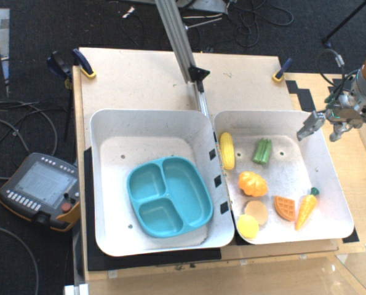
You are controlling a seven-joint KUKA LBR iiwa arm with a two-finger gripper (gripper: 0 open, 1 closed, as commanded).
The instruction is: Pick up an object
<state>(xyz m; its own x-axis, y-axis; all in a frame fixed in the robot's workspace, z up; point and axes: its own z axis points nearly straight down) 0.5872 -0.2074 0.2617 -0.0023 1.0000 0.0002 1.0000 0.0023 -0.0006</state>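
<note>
The right bin (330, 165) holds several toy foods: a yellow corn cob (227, 150), a green vegetable (262, 151), an orange pepper (253, 183), a waffle piece (285, 207), a carrot (306, 208), a tan round piece (256, 212) and a yellow lemon (248, 227). My gripper (323, 129) hangs open over the bin's far right rim, its two grey fingers spread apart with nothing between them. It is well to the right of the green vegetable.
The left bin (109, 165) holds a blue divided plate (169, 196). A slanted metal pole (178, 32) rises from the wall between the bins. Yellow clamps (84, 66) sit at the bench's far corners. A teach pendant (38, 189) lies on the floor at left.
</note>
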